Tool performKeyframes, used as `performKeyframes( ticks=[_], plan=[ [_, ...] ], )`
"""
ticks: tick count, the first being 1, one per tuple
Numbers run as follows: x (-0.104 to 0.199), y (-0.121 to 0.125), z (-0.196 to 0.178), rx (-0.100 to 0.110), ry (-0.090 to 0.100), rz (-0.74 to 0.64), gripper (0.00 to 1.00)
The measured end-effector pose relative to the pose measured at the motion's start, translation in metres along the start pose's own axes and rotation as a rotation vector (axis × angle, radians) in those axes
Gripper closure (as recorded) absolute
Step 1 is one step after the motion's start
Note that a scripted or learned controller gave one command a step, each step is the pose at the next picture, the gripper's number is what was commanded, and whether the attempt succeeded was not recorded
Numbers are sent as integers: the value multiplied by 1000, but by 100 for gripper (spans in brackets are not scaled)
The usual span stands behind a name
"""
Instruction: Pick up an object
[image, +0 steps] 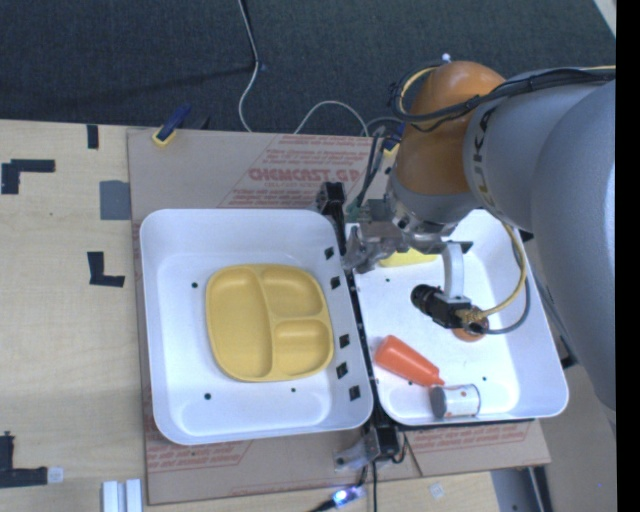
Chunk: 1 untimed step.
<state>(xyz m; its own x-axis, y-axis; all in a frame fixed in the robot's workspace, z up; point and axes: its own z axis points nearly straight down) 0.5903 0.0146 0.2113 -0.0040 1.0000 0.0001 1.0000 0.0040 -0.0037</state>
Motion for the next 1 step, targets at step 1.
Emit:
performKeyframes(
  ticks=[1],
  plan=[
    [49,-14,-13,-2,1,-2,100]
  ],
)
